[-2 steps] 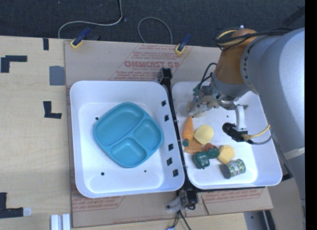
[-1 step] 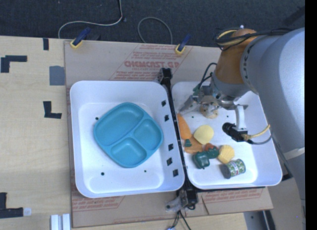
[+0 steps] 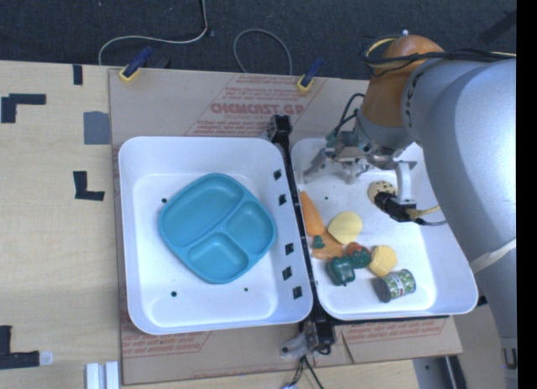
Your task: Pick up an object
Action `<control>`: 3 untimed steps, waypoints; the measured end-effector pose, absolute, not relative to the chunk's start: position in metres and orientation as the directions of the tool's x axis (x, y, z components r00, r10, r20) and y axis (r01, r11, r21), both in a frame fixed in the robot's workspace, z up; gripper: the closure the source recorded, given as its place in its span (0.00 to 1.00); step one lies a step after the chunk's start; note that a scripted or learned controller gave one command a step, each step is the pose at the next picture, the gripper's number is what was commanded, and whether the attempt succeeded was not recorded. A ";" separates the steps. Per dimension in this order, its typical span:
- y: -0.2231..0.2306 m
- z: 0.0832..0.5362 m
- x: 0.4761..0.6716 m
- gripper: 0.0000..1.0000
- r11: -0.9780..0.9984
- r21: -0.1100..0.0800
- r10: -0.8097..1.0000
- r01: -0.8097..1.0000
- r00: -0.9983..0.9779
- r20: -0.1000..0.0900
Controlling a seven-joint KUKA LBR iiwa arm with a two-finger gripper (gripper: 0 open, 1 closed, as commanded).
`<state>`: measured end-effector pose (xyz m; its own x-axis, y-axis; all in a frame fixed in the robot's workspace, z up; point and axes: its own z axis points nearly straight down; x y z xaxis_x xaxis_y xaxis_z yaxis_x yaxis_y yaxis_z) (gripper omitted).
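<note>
Where the slanted overhead camera looks down: two white bins side by side. Holds a blue divided plate (image 3: 218,226) in the left bin (image 3: 134,169). Holds small toy foods in the right bin (image 3: 449,278): orange carrot (image 3: 311,214), pale yellow round piece (image 3: 345,227), green can (image 3: 394,284). Hovers over that bin's far end, gripper (image 3: 348,161), fingers' state impossible to tell. Probably light, rigid, slick plastic; best pinched across the round piece's middle.

A blue divided tray (image 3: 218,226) lies in the left white bin (image 3: 138,211), on a cardboard sheet (image 3: 243,102).
</note>
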<state>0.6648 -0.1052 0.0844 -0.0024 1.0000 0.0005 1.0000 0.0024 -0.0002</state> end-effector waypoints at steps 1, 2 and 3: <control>-0.153 0.182 0.591 0.00 -0.005 0.004 1.000 1.000 0.005 -0.003; -0.096 0.193 0.578 0.00 0.006 -0.001 1.000 1.000 -0.006 0.002; -0.128 0.118 0.538 0.00 -0.003 -0.008 1.000 1.000 0.003 0.001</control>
<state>0.5383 -0.1276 0.1178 0.0029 1.0000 0.0008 1.0000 -0.0029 -0.0083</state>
